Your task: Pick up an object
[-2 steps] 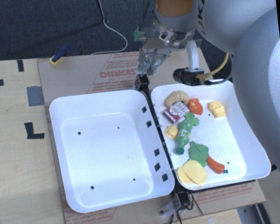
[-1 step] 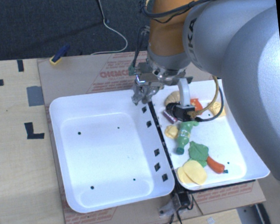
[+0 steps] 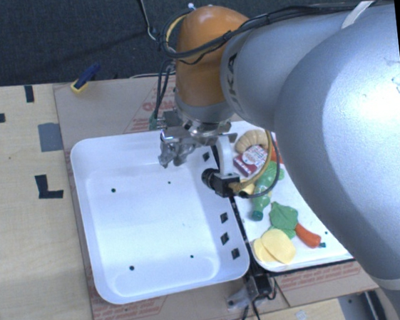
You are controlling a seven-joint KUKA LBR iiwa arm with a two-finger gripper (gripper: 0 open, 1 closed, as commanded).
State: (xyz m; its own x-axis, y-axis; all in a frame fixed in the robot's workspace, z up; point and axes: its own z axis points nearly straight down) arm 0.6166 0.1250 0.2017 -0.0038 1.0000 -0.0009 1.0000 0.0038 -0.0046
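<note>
over the left bin (image 3: pixel 94 203), jaws (image 3: pixel 173 154) hanging near the far rim, nothing seen between them; open or clenched, cannot tell. toys (image 3: pixel 278 243) heaped in right bin (image 3: pixel 336 251); pick not yet done.

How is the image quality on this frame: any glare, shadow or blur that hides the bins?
Camera view: even light, slightly soft; mild glare along the left bin floor; the big, close arm blocks much of the right bin; the gripper is small and dark, with shadow beneath it.
</note>
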